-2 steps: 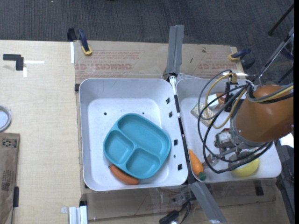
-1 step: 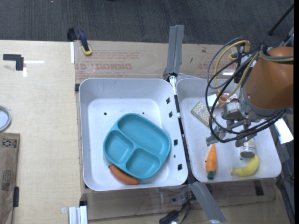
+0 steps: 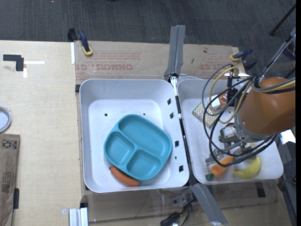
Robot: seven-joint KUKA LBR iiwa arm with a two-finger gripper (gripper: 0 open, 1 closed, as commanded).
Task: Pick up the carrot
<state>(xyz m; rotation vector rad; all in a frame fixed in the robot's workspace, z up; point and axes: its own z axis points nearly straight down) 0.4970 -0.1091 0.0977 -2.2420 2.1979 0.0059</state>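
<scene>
Spanning the bench side by side, the two shallow white bins take up most of the view: the left bin [image 3: 89, 126] and the right bin [image 3: 197, 131]. The arm [image 3: 270, 107], with its broad orange band and loops of dark and yellow cable, hangs over the right bin. In the left bin lies a blue divided plate [image 3: 137, 146] with three compartments, and a reddish sausage-like piece [image 3: 124, 176] pokes out from under the plate's near edge.

The gripper [image 3: 231, 147] sits low in the right bin, just above the carrot [image 3: 220, 166]; cables and the wrist hide its tips, so I cannot tell whether they are apart or together. The carrot is small and orange, with a green end pointing toward the bin's near left corner, and it lies on the bin floor near the front wall. Just beside it to the right rests a yellow banana [image 3: 248, 169]. A pale patterned sponge-like pad [image 3: 205, 114] lies farther back.
</scene>
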